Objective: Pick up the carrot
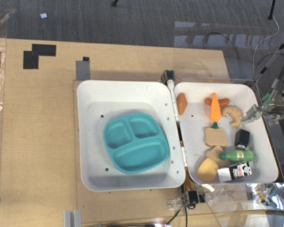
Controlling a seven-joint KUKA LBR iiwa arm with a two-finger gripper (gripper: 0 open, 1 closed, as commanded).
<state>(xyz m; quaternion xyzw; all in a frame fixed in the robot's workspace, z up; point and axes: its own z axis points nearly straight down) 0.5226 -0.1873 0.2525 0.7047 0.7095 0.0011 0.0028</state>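
The carrot (215,110) is orange with a small green top. It lies lengthwise in the upper middle of the right bin (265,141), its green end pointing toward the near side. A short orange-red sausage (221,101) lies crosswise behind it, touching it. The gripper (255,112) is at the bin's right rim, low and to the right of the carrot. A croissant (233,115) lies between the gripper and the carrot. Nothing shows in the gripper.
Also in the right bin are an orange bread roll (181,103), a toast slice (215,137), a black box (242,138), a green bottle (236,155), a dark carton (234,172) and a yellow potato (207,169). The left bin (85,126) holds a teal divided plate (135,142).
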